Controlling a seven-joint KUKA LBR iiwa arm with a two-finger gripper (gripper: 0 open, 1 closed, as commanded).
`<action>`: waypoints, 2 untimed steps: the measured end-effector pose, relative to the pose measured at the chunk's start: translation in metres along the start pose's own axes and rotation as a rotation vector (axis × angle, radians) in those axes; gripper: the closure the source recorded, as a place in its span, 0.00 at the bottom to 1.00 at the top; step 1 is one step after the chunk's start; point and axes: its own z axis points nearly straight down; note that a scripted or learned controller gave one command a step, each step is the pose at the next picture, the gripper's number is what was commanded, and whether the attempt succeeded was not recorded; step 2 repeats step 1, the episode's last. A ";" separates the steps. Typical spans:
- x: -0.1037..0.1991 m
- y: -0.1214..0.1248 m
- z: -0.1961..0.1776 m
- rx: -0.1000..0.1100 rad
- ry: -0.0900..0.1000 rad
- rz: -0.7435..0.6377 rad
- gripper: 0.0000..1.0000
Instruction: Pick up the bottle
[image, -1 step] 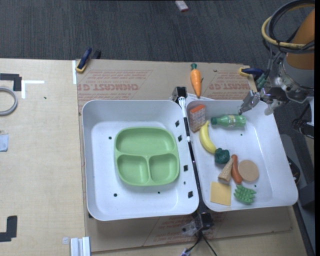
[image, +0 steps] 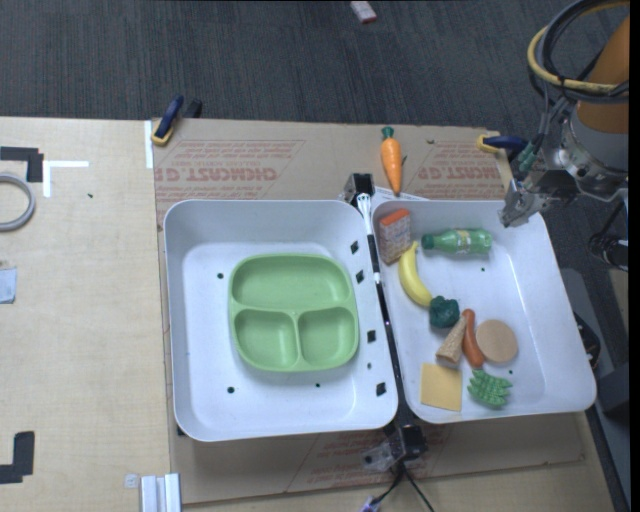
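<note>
Over the right bin's (image: 560, 300) far right corner hung the end effector (image: 519, 210), its grip state impossible to tell, while the green bottle (image: 457, 241) lay on its side nearby.

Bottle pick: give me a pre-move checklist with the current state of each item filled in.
1. Bottle located: ok, it lies on its side near the far end of the right bin.
2. Gripper over the bottle: not ok, it sits at the bin's far right corner, off to the bottle's right.
3. Nothing held between the fingers: cannot tell.
4. Room around the bottle: ok on its right side; on the left the carton and banana sit close, apart from it.
5. Nothing lying on top of the bottle: ok.
6. Finger opening wide enough: cannot tell.
</note>
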 end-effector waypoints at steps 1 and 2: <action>-0.048 -0.076 -0.002 0.002 0.002 -0.011 1.00; -0.048 -0.076 -0.002 0.002 0.002 -0.011 1.00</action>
